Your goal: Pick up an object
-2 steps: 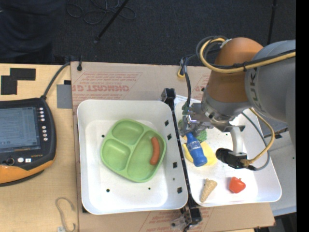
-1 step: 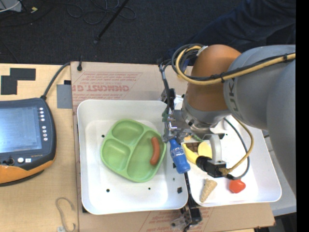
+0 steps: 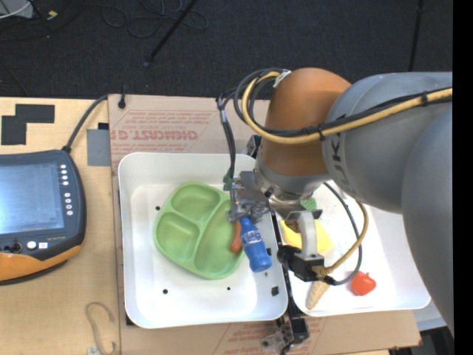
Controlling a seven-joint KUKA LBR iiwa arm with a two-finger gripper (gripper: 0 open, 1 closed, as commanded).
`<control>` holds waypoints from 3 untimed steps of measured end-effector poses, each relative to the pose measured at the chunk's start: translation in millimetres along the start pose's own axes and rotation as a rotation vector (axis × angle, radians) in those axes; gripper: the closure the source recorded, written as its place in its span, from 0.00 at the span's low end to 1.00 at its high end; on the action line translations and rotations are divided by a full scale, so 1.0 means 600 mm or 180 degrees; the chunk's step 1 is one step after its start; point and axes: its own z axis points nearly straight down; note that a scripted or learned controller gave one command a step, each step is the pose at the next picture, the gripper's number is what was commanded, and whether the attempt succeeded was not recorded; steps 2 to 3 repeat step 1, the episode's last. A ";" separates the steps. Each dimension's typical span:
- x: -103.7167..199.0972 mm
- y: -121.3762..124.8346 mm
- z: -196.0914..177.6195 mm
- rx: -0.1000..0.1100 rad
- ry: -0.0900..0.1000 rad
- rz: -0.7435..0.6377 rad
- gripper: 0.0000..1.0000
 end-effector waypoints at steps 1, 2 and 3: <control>-0.016 -0.009 0.031 0.0012 -0.0011 0.0016 1.00; -0.016 -0.009 0.031 0.0012 -0.0011 0.0016 1.00; -0.016 -0.009 0.031 0.0012 -0.0011 0.0016 1.00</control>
